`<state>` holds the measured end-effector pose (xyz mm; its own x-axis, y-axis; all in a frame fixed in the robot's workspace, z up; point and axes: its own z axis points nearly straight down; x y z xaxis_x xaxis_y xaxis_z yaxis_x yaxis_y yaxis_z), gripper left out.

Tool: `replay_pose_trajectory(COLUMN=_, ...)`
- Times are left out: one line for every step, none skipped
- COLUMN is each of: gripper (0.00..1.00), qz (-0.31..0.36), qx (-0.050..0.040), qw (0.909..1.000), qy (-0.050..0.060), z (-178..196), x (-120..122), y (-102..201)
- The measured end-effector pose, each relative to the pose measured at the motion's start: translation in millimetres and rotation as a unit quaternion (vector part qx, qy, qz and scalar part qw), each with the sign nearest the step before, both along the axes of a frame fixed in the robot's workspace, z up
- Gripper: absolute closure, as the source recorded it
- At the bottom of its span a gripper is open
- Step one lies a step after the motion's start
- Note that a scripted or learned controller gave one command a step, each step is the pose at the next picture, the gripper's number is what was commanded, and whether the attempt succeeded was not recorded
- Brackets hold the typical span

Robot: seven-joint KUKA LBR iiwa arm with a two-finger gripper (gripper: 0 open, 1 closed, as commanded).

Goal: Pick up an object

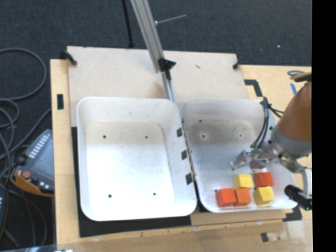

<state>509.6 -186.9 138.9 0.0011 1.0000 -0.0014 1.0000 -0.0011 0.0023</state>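
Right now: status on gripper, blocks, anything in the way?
Gripper low in right bin, just above the blocks, nothing seen held. Five blocks clustered at near edge. Purple bit by gripper, unclear.

**A robotics lab bench**

We saw a test rig, not a home: a plywood bench [147,70] on dark carpet [63,14], two white bins [86,109] mounted side by side, an aluminium extrusion mast [147,25], loose cables [16,88] on the floor and a teach pendant [34,164] lying beside the bench.
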Motion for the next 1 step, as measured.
replay_pose_trajectory(gripper=0.0, qz=0.001, qx=-0.0018, qw=1.0, qy=-0.004, z=-19.9, x=-23.7, y=-6.9)
